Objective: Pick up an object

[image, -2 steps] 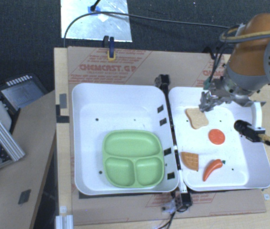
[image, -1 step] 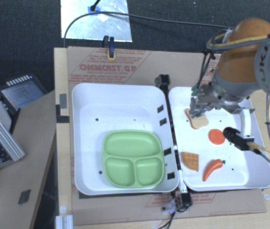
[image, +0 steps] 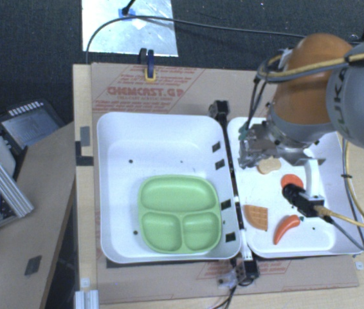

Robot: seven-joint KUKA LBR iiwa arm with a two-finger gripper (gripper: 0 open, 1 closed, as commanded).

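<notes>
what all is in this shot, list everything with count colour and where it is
bins: 2, white, side by side on the bench
divided tray: 1, light green, left bin, near side
waffle-like piece: 1, tan-orange, right bin, near left
pepper-like piece: 1, orange-red, right bin, near side
round piece: 1, orange-red, right bin, middle
pale piece: 1, beige, right bin, beside the gripper
clamp: 1, yellow and dark, far edge of bench
arm: 1, grey with orange band, over right bin
gripper: 1, grey, low over right bin

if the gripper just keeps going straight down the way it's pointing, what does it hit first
Probably the pale beige piece lying just beside the gripper, or else the floor of the right bin next to it. Depth is hard to judge from this slanted view.
</notes>
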